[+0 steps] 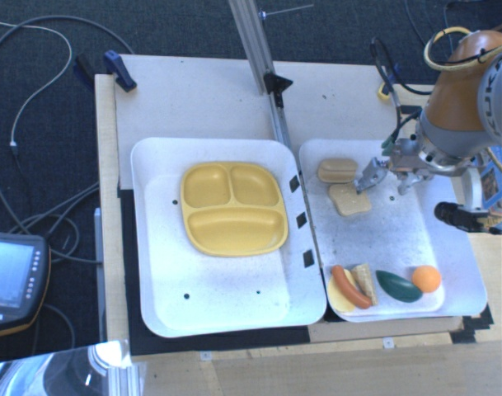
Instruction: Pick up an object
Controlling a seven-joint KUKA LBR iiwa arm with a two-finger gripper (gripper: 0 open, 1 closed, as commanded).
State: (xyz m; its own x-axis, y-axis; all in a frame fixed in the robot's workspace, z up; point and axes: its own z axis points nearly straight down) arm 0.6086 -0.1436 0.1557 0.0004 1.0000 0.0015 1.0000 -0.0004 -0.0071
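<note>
Gripper [388,179] spread wide, holding nothing, poised over right bin [448,246] just beside bread slice [350,200]. Slice likely light, soft, crushable; best pinched gently across flat sides. Bun [338,170] touching slice behind.

1. This is a robotics lab, not a home or kitchen: a grey industrial arm [469,97] with an orange band reaches in at the frame's right.
2. A bare white bench [201,97] carries 2 shallow white bins [152,246], fixed side by side, standing on dark carpet [44,7].
3. Loose cables [36,81] trail over the floor at the upper left.
4. A handheld control pendant [11,283] with a lit screen sits at the lower left.
5. A metal pole [251,23] rises from the bench's top centre.
6. The food in the right bin looks like plastic toys [382,283].
</note>
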